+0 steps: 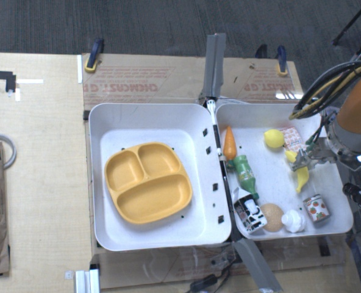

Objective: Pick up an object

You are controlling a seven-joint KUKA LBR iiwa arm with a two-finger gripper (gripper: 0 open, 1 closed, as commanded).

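Observation:
The right bin (333,224) holds several small objects. My gripper (305,159) is low at the bin's right side, directly over the middle of a yellow banana (302,179); the banana's ends stick out to the left of it and below it. A yellow lemon (274,138) and a pink packet (292,139) lie just up and left of the gripper. An orange carrot (229,143) and a green bottle (245,173) lie along the bin's left wall. A small can (316,209), a white lump (293,220), a brown bun (271,215) and a black-and-white box (249,213) sit near the front.
The left bin (101,224) holds a yellow divided plate (147,182). A grey post (214,66) rises behind the divider between the bins. Black cables (327,84) hang from the arm at the right. Clamps (95,55) hold cardboard at the back.

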